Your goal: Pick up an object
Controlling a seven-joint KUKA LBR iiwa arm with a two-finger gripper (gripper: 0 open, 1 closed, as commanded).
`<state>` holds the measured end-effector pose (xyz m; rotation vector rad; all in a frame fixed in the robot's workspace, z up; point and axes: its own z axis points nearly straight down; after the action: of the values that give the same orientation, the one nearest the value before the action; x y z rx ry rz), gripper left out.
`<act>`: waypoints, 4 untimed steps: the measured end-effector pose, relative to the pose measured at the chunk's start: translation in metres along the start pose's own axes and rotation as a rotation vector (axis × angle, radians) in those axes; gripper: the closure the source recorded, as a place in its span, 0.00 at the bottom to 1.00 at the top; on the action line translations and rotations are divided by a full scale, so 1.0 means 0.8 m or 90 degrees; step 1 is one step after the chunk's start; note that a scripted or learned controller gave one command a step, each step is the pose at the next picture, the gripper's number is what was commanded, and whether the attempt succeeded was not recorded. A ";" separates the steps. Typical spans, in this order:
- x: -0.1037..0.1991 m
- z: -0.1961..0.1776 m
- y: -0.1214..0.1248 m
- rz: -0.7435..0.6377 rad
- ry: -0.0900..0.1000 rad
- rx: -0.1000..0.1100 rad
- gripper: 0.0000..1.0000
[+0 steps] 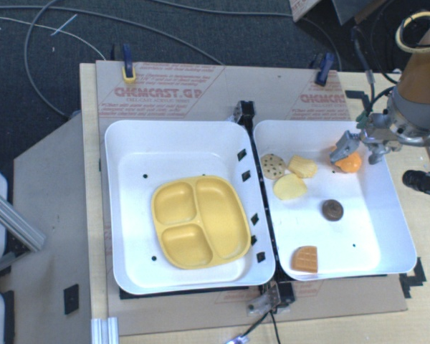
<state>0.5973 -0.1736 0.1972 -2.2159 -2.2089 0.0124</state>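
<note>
My gripper [359, 149] hangs over the far right part of the right bin [387, 235], its fingers spread apart and pointing down. An orange piece [351, 164] lies on the bin floor just below and between the fingers, close to the left finger [343, 147]; I see no grip on it. Further left in the same bin lie a speckled cookie [273, 166] and two pale yellow pieces [303, 167] [290, 187]. A small brown round piece [332, 209] sits mid-bin. A tan wafer [306, 259] rests near the front wall.
The left bin [122, 192] holds a yellow three-compartment tray [199, 221]. A black divider with clips [252, 185] runs between the bins. Blue clamps [128, 61] [323, 68] hold the cardboard at the back. The arm's grey wrist [416, 110] stands over the right bin's far right edge.
</note>
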 end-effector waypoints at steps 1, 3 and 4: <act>0.000 -0.010 0.004 -0.002 -0.002 -0.009 0.00; -0.010 0.127 -0.010 -0.002 0.000 -0.004 0.00; -0.009 0.141 -0.010 -0.002 -0.001 -0.007 0.00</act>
<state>0.5880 -0.1804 0.0844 -2.2180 -2.2194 0.0024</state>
